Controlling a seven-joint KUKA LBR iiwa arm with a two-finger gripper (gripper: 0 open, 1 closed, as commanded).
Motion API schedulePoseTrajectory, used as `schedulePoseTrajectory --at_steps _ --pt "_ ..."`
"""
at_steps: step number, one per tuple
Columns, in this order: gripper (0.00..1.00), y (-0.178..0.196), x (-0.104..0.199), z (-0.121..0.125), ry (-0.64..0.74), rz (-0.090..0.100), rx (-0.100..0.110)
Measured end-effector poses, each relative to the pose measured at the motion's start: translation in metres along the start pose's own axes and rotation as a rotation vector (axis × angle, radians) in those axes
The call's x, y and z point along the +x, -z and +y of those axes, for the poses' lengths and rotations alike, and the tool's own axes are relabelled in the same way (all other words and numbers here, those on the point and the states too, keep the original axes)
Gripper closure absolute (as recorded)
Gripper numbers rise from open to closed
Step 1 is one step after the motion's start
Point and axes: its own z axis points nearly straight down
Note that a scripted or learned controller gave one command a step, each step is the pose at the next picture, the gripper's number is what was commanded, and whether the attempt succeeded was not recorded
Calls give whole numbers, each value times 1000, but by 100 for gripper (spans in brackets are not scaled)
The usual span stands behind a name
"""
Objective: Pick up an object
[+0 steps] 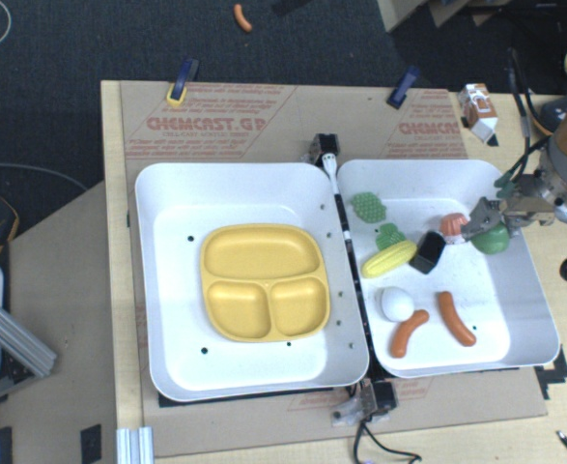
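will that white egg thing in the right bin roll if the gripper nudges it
Probably: the white egg looks round and smooth, so a nudge could send it rolling. The sausage touching its lower side might block it that way. Its smooth surface may slip from fingers.

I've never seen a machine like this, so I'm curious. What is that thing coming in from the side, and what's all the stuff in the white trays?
That is a robot arm, reaching in from the right. A camera above the bench looks down on it. At its tip is a claw for grabbing things, hanging over the right bin. I cannot tell whether it holds anything. In that bin lie toy foods: a yellow corn cob, a white egg, two sausages, green leafy pieces, a black block and a green ball by the claw. The left bin holds a yellow plate with three sections.
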Motion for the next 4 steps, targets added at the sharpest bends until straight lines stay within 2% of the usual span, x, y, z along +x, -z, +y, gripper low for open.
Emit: schedulePoseTrajectory --at_steps 1,3,4 --pt "100 -3 57 1 -1 0 2" --pt "100 -18 151 27 0 0 0" --pt "100 -16 187 38 -1 -2 -3"
